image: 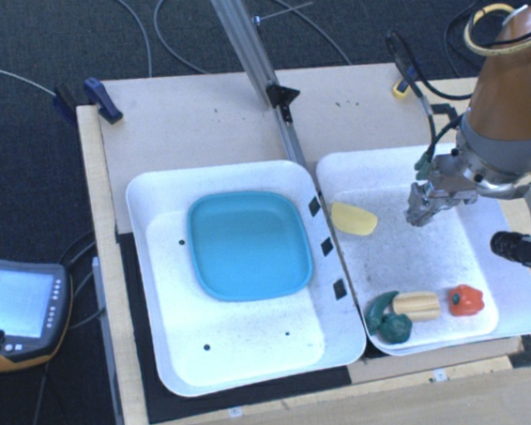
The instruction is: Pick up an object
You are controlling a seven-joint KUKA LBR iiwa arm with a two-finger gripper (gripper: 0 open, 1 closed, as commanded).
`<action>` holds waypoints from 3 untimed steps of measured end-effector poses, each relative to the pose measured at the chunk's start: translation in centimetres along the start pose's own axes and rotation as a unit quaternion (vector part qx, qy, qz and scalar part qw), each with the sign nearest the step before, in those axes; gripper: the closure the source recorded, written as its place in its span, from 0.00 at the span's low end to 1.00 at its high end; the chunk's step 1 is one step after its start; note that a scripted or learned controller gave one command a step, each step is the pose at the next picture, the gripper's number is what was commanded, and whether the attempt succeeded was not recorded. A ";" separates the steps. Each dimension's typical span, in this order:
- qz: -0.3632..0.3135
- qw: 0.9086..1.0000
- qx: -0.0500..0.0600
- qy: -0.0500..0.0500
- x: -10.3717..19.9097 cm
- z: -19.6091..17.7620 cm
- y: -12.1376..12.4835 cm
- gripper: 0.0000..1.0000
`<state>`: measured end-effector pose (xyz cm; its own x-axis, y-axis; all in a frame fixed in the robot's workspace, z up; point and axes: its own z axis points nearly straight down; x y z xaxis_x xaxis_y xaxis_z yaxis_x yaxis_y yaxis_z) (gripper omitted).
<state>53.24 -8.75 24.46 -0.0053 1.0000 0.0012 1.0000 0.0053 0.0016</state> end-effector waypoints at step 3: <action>0.000 1.000 0.001 0.000 14.4 0.9 -0.1 1.00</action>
